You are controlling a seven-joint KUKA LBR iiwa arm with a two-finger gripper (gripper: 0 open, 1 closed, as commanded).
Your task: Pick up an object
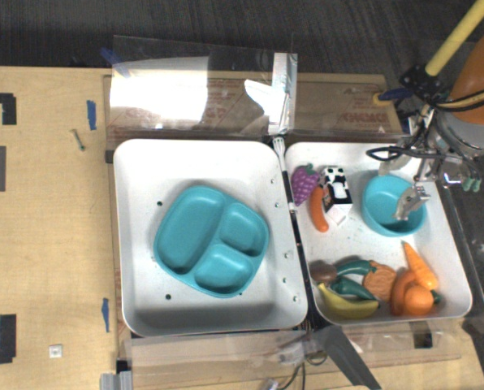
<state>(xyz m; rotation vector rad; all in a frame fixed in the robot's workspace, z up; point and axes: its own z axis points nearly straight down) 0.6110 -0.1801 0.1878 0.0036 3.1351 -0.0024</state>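
camera view: we see two shallow white bins side by side on the bench. the left bin holds a teal divided plate with three compartments, lying tilted near the bin's middle.

the right bin holds the candidate objects. along its left side we note a bunch of purple grapes, a small black-and-white toy just beside it, and an orange carrot-like piece lying just below the grapes and touching or nearly touching the toy. a teal bowl sits in the upper right part of this bin. along the near edge we find a cluster: a yellow banana, a dark green item above it, a brown textured item, an orange round fruit and an orange carrot leaning against that fruit.

the arm enters from the upper right, with its orange band at the frame edge. the gripper hangs over the right half of the teal bowl, its metal tip inside the bowl's outline. we cannot tell whether the pincer is open or closed, since the tip is small and seen against the bowl. no object is seen between it. all objects rest in the bins.
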